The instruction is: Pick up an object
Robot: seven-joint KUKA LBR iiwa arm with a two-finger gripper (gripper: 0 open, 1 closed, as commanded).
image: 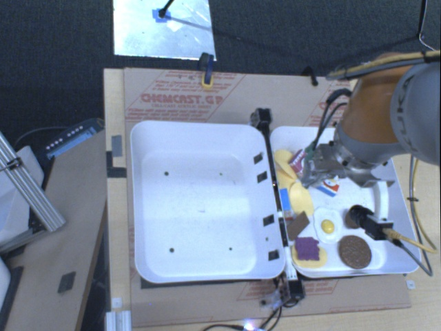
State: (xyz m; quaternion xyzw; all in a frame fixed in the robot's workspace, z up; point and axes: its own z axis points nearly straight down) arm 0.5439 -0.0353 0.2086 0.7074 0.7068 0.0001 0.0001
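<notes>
The right bin [400, 264] holds several toy food pieces. My gripper [312, 170] is down in its upper left part, over a red, white and blue packet [330, 187] and beside a yellow piece [283, 162]. A pale yellow slice [300, 198] lies just below the gripper. Further toward the front are a brown square [298, 224], a fried egg [327, 224], a purple square on a yellow base [307, 249] and a round brown patty [355, 252]. The wrist hides whatever lies directly under it.
The left bin [148, 185] stands beside the right one, with a black-clipped divider [270, 185] between them. Both rest on a cardboard sheet [179, 96]. A shiny metal plate [164, 19] lies beyond the bench's far edge.
</notes>
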